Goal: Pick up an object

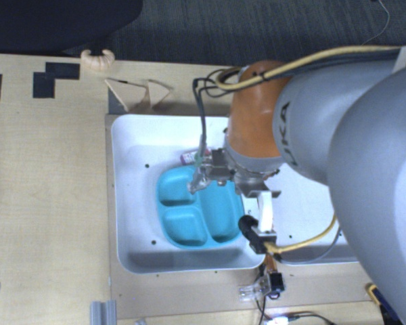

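Gripper [201,175] state cannot be told from this overhead slant: its metal parts hang low over the far edge of a blue tray, and the wrist hides how they stand.

Largest in view is the grey arm [365,147], filling the right side and reaching leftward. An orange band [254,120] wraps it just above the wrist, and a yellow cable [325,56] runs along its top.

Below lies a pale wooden bench [47,202]. A shallow white bin [132,181] sits on it left of centre, and part of a second white bin [304,198] shows beside it, under the arm.

The blue tray [189,225], with three rounded compartments, lies flat in the left bin towards its right side.

A small purple and white item [188,158] lies just beyond the tray, partly hidden by the gripper.
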{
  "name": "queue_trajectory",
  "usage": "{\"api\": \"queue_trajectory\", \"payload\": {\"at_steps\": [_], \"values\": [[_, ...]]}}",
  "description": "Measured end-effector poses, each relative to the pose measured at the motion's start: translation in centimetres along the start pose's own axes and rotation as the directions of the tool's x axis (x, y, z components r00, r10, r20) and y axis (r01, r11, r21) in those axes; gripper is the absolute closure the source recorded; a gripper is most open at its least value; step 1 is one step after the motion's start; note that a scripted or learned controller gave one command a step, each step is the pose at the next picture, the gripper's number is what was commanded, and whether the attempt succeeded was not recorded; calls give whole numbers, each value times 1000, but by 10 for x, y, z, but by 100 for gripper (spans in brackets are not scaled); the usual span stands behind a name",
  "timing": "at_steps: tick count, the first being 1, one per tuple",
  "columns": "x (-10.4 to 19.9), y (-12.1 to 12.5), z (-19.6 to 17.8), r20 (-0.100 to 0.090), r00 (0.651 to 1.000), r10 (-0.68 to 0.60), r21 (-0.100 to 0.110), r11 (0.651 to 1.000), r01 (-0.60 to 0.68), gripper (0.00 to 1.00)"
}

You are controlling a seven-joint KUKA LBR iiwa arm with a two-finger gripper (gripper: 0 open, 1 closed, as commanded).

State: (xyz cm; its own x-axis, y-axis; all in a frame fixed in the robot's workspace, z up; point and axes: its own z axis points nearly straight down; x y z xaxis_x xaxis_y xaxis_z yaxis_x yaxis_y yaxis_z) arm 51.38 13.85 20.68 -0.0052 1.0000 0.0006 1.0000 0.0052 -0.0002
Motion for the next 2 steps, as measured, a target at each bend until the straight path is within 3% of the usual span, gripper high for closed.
{"api": "queue_trajectory", "payload": {"at_steps": [1,2], "values": [[-20,12,106,-8,1000,0,-17,1000,0,0],[-6,15,93,-31,999,-13,-27,1000,12,100]]}}
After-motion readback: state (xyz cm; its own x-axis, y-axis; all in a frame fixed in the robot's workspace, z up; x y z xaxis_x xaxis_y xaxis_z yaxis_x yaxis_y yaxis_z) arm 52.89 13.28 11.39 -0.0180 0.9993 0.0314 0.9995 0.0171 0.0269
